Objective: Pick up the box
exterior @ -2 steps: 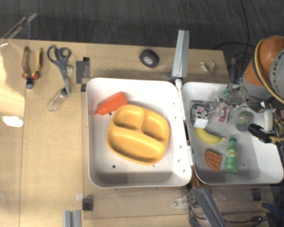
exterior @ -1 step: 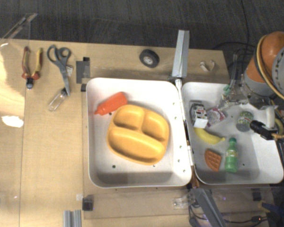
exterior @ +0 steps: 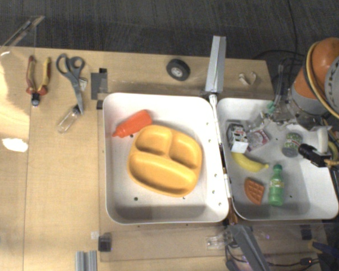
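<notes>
In the camera view, the gripper hangs over the right bin's far end; whether it is open or closed we cannot tell. The box lies left of it by the dividing wall, just above the banana. Its long axis seems to run far-to-near, so we'd centre over it and close across the short sides, clear of the neighbouring wrapper.

The grey arm with its orange band reaches in from the right.
</notes>
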`<action>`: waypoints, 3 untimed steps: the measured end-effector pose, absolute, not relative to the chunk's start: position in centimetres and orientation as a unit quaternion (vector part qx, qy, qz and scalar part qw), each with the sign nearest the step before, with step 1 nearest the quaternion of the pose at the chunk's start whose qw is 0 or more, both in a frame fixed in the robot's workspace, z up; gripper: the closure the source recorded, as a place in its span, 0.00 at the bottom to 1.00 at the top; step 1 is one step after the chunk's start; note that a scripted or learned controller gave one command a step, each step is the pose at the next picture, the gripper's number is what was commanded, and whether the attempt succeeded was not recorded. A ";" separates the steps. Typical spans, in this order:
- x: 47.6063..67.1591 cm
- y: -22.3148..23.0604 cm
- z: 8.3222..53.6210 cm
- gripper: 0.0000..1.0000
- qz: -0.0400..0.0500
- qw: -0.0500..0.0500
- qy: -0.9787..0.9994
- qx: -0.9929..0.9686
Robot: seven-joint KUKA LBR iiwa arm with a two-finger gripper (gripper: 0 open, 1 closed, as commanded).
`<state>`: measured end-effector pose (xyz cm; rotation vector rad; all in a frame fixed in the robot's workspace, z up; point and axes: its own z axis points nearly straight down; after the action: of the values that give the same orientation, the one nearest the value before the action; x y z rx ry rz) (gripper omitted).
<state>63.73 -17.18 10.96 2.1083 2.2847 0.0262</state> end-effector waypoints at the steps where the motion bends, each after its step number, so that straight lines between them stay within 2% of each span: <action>1: 61.7 -16.4 9.8 0.00 0.008 0.015 0.763 0.646; 2: 60.6 -13.7 9.8 0.00 0.005 0.018 0.799 0.601; 3: 60.3 -12.2 10.3 0.00 -0.001 0.028 0.804 0.593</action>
<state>60.26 -12.17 10.26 1.8313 2.4822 -0.0032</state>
